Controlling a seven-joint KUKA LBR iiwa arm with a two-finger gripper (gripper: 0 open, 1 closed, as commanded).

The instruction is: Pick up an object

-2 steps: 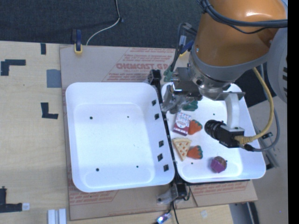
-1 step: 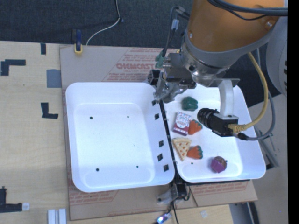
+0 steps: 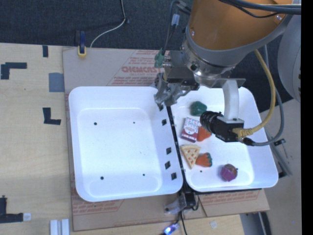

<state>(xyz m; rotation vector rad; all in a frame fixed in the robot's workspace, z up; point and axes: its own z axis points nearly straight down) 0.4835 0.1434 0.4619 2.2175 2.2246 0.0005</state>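
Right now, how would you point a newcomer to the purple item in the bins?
Look at the right-hand white bin, then at its near corner. The purple round object sits there alone, right of the yellow wedge and orange piece. It is the only purple thing and lies nearest the front rim.

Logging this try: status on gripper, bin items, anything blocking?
Gripper at the right bin's far-left corner, near the divider, nothing seen held. Pizza slice toy, purple piece, green piece loose in bin. No blocker seen.
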